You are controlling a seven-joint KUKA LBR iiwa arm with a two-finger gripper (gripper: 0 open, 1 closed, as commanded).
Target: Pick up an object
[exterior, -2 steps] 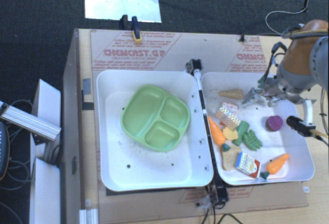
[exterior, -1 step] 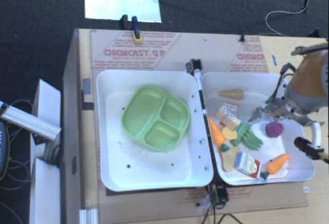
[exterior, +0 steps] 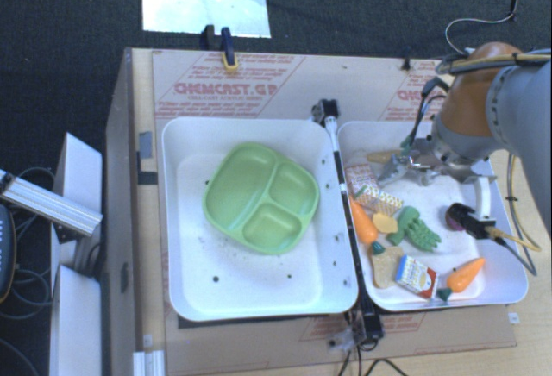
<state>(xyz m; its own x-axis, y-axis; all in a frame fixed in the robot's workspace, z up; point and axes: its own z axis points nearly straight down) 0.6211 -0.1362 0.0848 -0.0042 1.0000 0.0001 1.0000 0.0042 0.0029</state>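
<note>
Red print on the brown board [exterior: 259,77] under the bins reads CHEMCAST GP. It is plain behind the left bin [exterior: 172,219] and shows again in part behind the right bin [exterior: 517,279]; the smaller red lines around it are too fine for me to read. The little carton [exterior: 416,273] is printed in red, white and blue, but I can make out no words on it. My gripper [exterior: 401,168] sits low over the far part of the right bin, and I cannot tell whether it is apart or together. Everything I could pick up there lies beside it or nearer the bottom of the view. A tan piece [exterior: 379,157] is just beside it on the divider side, and a patterned packet [exterior: 378,196] is just below it. A green toy [exterior: 419,229] lies a little further down, with a yellow bit [exterior: 385,223] touching its left side. There are two carrots: the first carrot [exterior: 363,223] lies along the divider, and the second carrot [exterior: 467,273] is well apart from me near the bottom right corner. One pale biscuit-coloured slab [exterior: 385,262] lies next to the carton. That makes eight loose things in the right bin. The left bin holds one green plate [exterior: 259,197] with three compartments.
</note>
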